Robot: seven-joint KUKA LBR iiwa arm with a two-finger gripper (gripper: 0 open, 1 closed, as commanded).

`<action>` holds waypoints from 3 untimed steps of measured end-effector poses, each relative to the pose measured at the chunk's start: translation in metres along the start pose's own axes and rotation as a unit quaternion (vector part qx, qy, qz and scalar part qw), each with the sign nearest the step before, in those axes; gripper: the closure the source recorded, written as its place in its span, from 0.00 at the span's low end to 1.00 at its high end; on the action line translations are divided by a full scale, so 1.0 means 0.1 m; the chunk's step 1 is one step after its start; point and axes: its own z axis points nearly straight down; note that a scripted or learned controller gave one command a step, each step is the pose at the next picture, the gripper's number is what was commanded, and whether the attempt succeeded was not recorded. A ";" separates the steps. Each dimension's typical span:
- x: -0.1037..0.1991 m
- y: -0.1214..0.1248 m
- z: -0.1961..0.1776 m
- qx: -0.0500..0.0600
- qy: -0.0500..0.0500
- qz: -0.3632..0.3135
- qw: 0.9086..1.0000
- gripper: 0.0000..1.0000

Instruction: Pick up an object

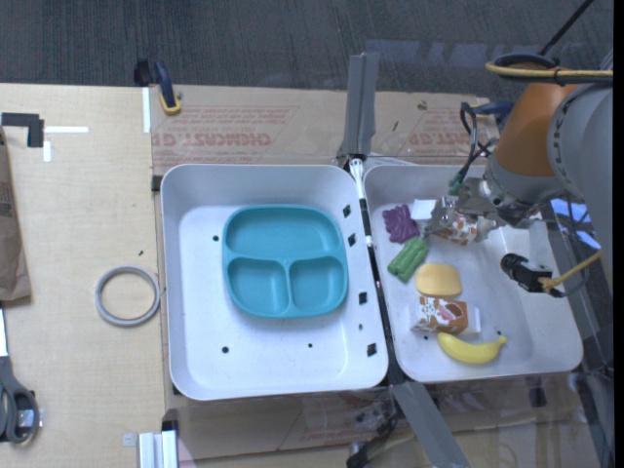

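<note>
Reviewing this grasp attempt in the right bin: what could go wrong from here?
The gripper is low among crowded items, so it may nudge the purple toy or green toy rather than grasp cleanly. The small packet beside it sits near the bin wall, which could block a clean closure.

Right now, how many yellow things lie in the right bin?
2. The banana lies near the front edge of the right bin; the yellow round piece sits behind it, above a small carton. The arm may hide more.
</note>
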 end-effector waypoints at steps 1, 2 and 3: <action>0.01 0.07 0.01 0.001 0.000 0.066 0.998 0.00; 0.27 0.36 -0.05 0.000 -0.002 -0.199 0.980 0.00; 0.32 -0.22 0.00 0.000 0.000 -0.234 0.972 0.00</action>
